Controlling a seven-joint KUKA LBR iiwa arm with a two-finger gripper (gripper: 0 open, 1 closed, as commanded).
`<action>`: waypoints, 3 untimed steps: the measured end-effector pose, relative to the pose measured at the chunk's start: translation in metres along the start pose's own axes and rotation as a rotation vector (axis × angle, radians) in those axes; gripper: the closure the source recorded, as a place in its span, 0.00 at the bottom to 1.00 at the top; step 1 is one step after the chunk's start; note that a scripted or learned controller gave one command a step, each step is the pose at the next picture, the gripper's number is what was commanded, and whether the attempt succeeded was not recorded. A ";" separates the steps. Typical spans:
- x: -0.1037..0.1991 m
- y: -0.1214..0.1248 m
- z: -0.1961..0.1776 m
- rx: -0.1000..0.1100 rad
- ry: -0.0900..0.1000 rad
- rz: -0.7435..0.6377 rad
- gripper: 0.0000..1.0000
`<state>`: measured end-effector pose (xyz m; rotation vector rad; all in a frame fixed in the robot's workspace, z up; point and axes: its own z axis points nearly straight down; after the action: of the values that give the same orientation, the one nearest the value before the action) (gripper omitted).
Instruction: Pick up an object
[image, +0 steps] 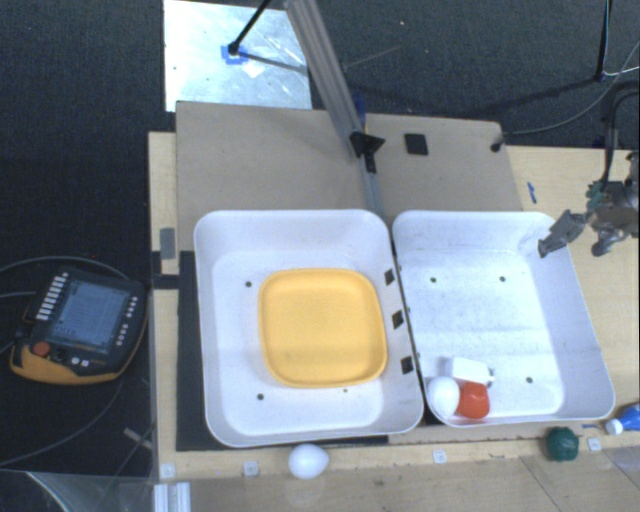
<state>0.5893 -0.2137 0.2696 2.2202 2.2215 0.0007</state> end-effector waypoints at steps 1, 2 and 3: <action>0.002 -0.003 0.042 0.003 0.001 0.000 0.00; 0.005 -0.011 0.087 0.004 0.001 0.000 0.00; 0.008 -0.015 0.149 0.005 0.001 0.000 0.00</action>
<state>0.5744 -0.2059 0.1208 2.2236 2.2243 -0.0032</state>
